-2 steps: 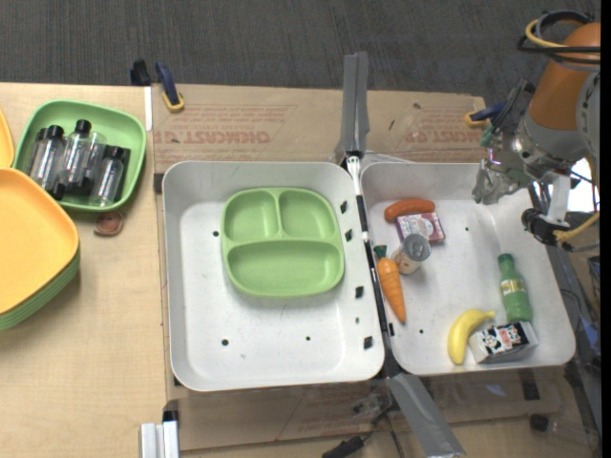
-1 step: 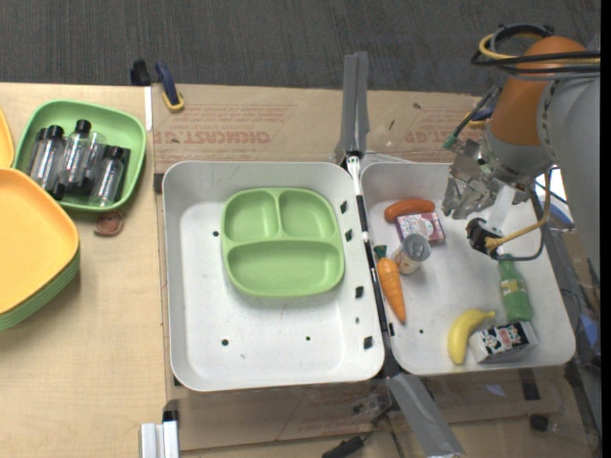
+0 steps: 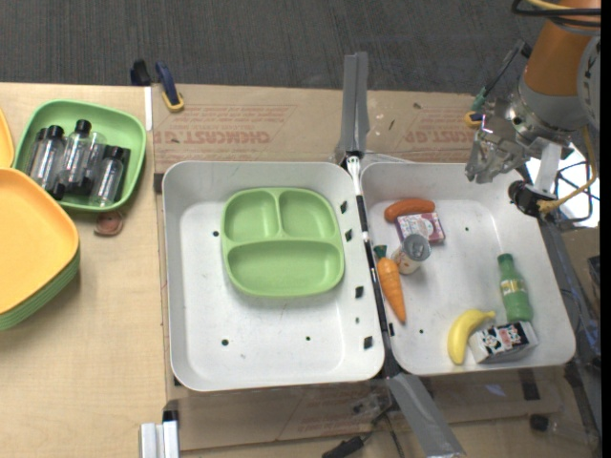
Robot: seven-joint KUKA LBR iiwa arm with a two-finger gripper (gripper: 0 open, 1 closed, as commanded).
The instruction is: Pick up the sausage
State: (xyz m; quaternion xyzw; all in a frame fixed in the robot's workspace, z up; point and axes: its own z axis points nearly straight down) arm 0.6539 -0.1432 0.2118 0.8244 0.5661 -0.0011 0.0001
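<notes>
Sausage (image 3: 410, 209) lies in the right bin (image 3: 558, 303), upper left part of that bin, long axis roughly left-to-right, touching or just above a small pink-labelled packet (image 3: 421, 227). A small round tin (image 3: 414, 249) sits just below the packet; a carrot (image 3: 390, 289) lies against the divider between bins. Lower in the same bin: green bottle (image 3: 515, 289), banana (image 3: 466, 333), small carton (image 3: 502, 342). Left bin (image 3: 191, 332) carries a green divided plate (image 3: 283, 239). Hand (image 3: 489, 163) hangs at upper right of the frame, over the bin's far rim, well apart from the sausage and holding nothing visible; cannot tell whether it is spread or closed at this angle. Judgement: approach step, grasp not yet begun. Next move calls for travel leftward and down toward the sausage, grip set across its short width, and a descent that stays clear of the packet pressed against its lower side. Crowding there is the likely cause of a miss.
</notes>
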